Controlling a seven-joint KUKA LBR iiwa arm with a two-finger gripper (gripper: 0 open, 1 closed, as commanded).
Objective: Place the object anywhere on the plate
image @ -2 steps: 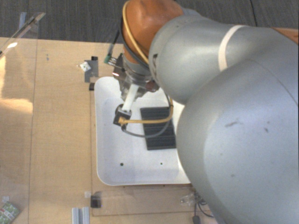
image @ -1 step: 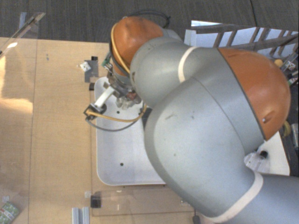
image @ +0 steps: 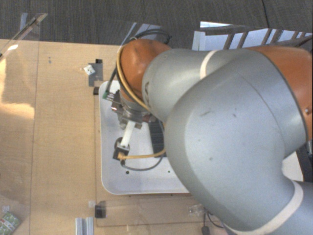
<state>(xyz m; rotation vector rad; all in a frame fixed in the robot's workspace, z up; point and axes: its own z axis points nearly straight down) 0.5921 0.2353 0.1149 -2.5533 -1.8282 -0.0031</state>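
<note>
My grey arm with its orange band point(image: 134, 65) reaches in from the right and covers most of the view. Its wrist and gripper point(image: 131, 115) hang low over the upper left part of a shallow white bin point(image: 110, 175). A dark ridged piece point(image: 156, 133) lies just right of the gripper, under the arm; whether it belongs to the gripper or lies in the bin is unclear. The arm hides the right side of this bin and whatever lies beneath it.
The bin's bare white floor shows along its left and lower edges. Small black clamps sit at its upper left point(image: 98, 71) and lower left point(image: 100, 210) corners. Wooden bench top point(image: 54, 131) stretches to the left, with a green-and-white item point(image: 7, 222) at the bottom left corner.
</note>
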